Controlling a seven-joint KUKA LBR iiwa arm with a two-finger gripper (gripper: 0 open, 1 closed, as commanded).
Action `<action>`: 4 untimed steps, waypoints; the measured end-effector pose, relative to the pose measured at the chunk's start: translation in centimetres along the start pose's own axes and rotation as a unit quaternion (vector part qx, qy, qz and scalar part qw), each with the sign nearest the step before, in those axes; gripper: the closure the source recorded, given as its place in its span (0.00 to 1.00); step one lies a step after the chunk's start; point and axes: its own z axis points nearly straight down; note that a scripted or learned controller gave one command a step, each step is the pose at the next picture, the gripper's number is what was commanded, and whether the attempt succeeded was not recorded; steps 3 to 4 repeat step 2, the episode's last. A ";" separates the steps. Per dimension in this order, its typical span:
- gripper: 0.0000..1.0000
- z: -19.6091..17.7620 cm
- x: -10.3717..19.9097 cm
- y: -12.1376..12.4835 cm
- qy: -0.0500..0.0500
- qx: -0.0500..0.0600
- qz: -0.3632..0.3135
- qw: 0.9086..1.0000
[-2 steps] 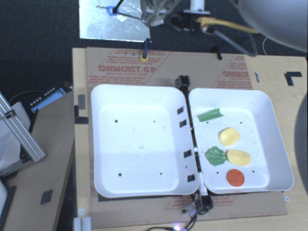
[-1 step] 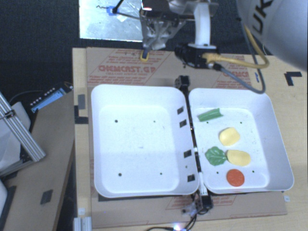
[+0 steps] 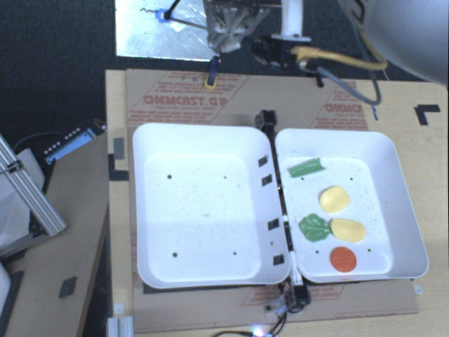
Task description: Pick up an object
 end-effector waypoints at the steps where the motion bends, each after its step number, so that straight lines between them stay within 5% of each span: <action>1: 1.00 0.0 0.1 -4.1 0.000 0.002 -0.002 1.000; 2: 1.00 0.1 0.0 2.4 0.000 0.000 0.001 1.000; 4: 1.00 0.1 0.0 2.4 0.000 0.000 0.001 1.000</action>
